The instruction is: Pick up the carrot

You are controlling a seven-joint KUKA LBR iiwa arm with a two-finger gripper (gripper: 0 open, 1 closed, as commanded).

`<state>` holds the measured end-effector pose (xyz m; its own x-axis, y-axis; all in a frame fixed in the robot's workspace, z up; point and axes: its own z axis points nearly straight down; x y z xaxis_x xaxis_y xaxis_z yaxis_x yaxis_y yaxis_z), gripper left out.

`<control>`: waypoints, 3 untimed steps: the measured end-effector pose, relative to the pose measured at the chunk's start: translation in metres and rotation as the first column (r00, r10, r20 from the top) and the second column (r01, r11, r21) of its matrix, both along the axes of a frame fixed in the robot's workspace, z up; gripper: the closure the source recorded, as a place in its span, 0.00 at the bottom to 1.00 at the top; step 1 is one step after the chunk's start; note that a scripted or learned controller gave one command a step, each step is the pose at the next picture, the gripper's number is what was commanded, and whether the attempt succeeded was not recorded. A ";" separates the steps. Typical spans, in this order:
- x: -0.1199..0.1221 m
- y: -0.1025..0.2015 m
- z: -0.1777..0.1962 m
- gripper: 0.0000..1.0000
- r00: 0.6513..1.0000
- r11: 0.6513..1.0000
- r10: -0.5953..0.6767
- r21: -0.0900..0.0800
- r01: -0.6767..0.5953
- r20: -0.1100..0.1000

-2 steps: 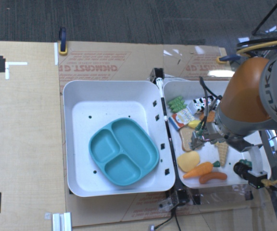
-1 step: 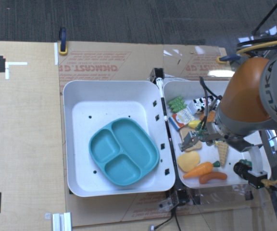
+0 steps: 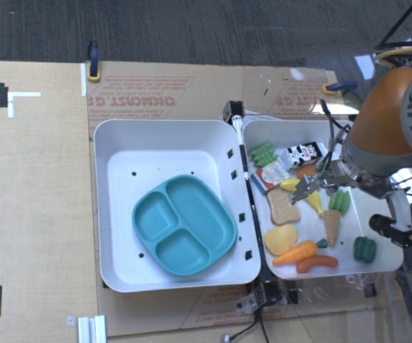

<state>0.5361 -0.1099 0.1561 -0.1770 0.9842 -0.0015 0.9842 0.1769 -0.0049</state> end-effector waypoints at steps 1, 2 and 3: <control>-0.056 0.008 -0.068 0.00 0.996 0.996 0.093 0.003 -0.093 -0.001; -0.055 0.008 -0.062 1.00 0.996 0.996 0.091 0.004 -0.091 -0.002; -0.055 0.008 -0.062 0.00 0.996 0.996 0.090 0.004 -0.090 -0.002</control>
